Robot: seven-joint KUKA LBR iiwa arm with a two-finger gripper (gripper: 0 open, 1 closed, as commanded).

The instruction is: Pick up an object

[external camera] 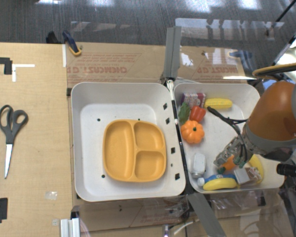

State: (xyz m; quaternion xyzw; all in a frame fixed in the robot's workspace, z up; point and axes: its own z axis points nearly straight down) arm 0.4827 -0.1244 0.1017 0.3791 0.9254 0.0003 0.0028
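My gripper [231, 156] is low in the right bin [214, 133], near its front right corner, with the arm's orange band [274, 113] above it. A small orange object [229, 164] lies right at the gripper's tip, and whether it is held is unclear. Close by are a yellow banana [220, 183], a white object [199, 162], a yellow piece [257, 167] and a grey block [241, 176]. Farther back lie an orange pumpkin [193, 132], a red pepper [198, 114], a green vegetable [183, 113], a yellow corn cob [218, 103] and a pink packet [194, 98].
The left bin [84, 132] holds a yellow divided plate [134, 150]. Scissors [10, 128] lie on the bench at the far left. A blue and yellow clip [71, 43] sits behind the left bin. A grey post [171, 53] stands behind the gap between the bins.
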